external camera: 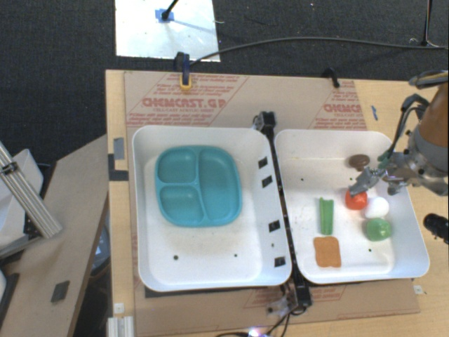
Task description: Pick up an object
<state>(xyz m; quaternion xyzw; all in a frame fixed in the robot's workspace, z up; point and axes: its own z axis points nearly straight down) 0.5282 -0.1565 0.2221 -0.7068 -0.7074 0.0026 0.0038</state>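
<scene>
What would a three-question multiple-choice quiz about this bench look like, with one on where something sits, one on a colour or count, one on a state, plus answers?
1. Where does the teal divided plate lie?
A. in the left bin
B. in the right bin
C. on the bare bench

2. What colour is the long thin stick in the right bin?
A. blue
B. green
C. black

3. How does the plate stand?
A. flipped upside down
B. leaning on a bin wall
C. flat, compartments facing up

Answers:
1. A, it rests on the floor of the left bin.
2. B, it is green, lying just above the orange slab.
3. C, its three compartments show from above.

The gripper is over the right bin, by the red ball.
</scene>
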